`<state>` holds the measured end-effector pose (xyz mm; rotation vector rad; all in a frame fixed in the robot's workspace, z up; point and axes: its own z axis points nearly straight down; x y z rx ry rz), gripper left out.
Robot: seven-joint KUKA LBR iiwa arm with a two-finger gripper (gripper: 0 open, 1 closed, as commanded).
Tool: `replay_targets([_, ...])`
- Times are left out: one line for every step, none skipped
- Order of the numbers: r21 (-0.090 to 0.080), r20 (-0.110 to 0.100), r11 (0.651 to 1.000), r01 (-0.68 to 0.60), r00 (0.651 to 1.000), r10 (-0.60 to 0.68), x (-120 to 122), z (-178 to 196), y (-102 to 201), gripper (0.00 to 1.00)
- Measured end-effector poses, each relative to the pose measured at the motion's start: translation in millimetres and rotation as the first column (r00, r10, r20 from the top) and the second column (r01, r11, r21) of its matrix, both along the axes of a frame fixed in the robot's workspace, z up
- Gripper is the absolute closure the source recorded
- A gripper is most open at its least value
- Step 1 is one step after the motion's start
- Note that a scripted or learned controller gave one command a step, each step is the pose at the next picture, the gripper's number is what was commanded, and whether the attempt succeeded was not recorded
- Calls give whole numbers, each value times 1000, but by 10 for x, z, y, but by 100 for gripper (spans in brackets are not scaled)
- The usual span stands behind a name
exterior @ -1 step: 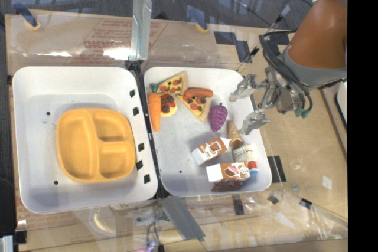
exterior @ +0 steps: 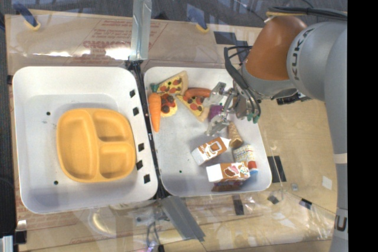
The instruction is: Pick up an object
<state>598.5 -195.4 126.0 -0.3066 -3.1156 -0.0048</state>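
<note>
My gripper (exterior: pixel 219 108) hangs low over the right bin (exterior: pixel 177 174), near its upper right part, with its metal fingers (exterior: pixel 218 91) spread around a small purple object (exterior: pixel 215 110). Just left of it lie a pizza slice (exterior: pixel 195 102) and a red sausage (exterior: pixel 197 92). Further left are a second pizza slice (exterior: pixel 171 85), a carrot (exterior: pixel 154 112) and dark berries (exterior: pixel 168 104). Below the gripper sit an ice-cream cone (exterior: pixel 235 134), a small carton (exterior: pixel 211 150), another carton (exterior: pixel 227 172) and a little bottle (exterior: pixel 244 154).
The left bin (exterior: pixel 35 186) holds a yellow divided plate (exterior: pixel 95 144). A black divider (exterior: pixel 146 127) runs between the two bins. The grey arm with its orange band (exterior: pixel 274 47) reaches in from the right over the cardboard bench.
</note>
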Motion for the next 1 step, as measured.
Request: replay_targets([-3, 9, 978, 210, 978, -210, -433, -337, 303, 0])
